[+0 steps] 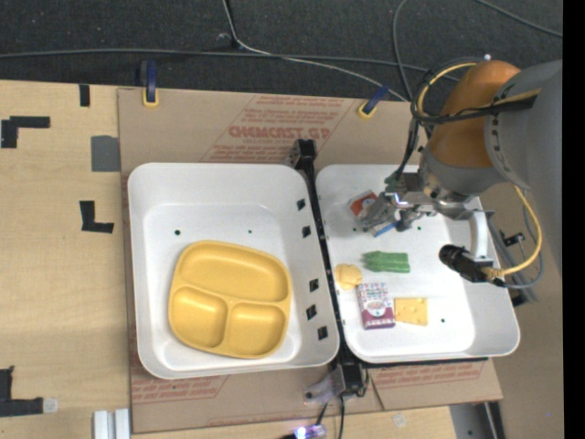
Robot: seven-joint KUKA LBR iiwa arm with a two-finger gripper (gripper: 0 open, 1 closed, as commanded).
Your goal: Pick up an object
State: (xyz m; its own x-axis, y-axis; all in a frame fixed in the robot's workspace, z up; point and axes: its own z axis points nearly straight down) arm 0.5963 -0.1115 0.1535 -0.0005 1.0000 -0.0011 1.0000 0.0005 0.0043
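Claw [379, 210] sits low in the right-hand bin [494, 337], at its far end, hard against a small jumble of objects, one red [364, 200] and something blue [384, 230] just below it. You can't tell from this view whether it's apart, together or clamped on anything, too much clutter at the tip. So call the pick not confirmed: nothing is visibly lifted, all items look to be resting on the bin floor.

Candidates nearer the camera than the claw: green toy piece [387, 262] just beside it, pale yellow round piece [347, 274] toward the divider, red-and-white packet [375, 304] and yellow cheese-like wedge [410, 312] further out, touching each other.

Well away on the claw's far side, across the divider, yellow divided plate [230, 297] in the left-hand bin [151, 199].

Left to do, by my read: secure a grip, lift clear.

Writing: cardboard [228, 122] under the bins has red print, illegible here. Packet print too small to read
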